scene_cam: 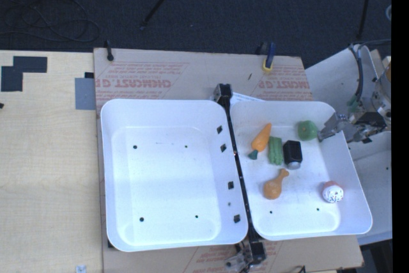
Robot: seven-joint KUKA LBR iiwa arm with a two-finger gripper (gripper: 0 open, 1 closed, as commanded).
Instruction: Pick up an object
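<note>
Hand (333, 126): right edge of frame, over the right bin's (358, 201) rim; finger state unclear.
Objects: carrot (261, 136), green block (275, 150), black cylinder (293, 153), green ball (307, 130), orange drumstick (275, 185), white ball (332, 192), all in the right bin.

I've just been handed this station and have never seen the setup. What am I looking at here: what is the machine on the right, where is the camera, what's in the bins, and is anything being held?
The single camera sits above the bench and looks down at a slant. Two shallow white bins lie side by side: the left bin and the right bin. The metal parts at the right edge are the end of the robot arm, with its gripper over the right bin's upper right rim. I can't tell whether it is open or shut, and nothing shows in its grasp. In the right bin lie an orange carrot, a green ridged piece, a black cylinder, a green lump nearest the gripper, an orange drumstick-like toy and a white ball.
</note>
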